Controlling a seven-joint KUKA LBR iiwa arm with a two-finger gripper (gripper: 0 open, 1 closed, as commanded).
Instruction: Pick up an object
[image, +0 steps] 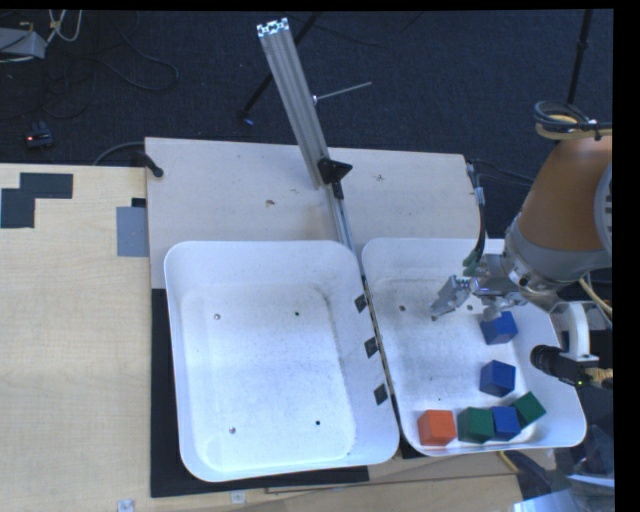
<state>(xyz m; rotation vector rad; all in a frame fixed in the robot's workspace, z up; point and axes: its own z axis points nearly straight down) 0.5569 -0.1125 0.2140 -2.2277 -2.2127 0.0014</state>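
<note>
camera view, from above and at a slant: two shallow white bins side by side on the bench, the left bin (200, 270) and the right bin (420, 265), their inner rims touching. the grey arm with its orange band (565, 205) reaches in from the right, and the gripper (447, 299) hangs over the middle of the right bin, pointing left. its fingers are too small and blurred to tell whether they are spread or closed; nothing shows between them. just right of the gripper lies a blue block (498, 327), and another blue cube (497, 377) sits nearer the front. along the front rim of the right bin, close together, lie an orange cube (436, 427), a dark green block (477, 425), a third blue block (506, 421) and a green block (530, 407).
</note>
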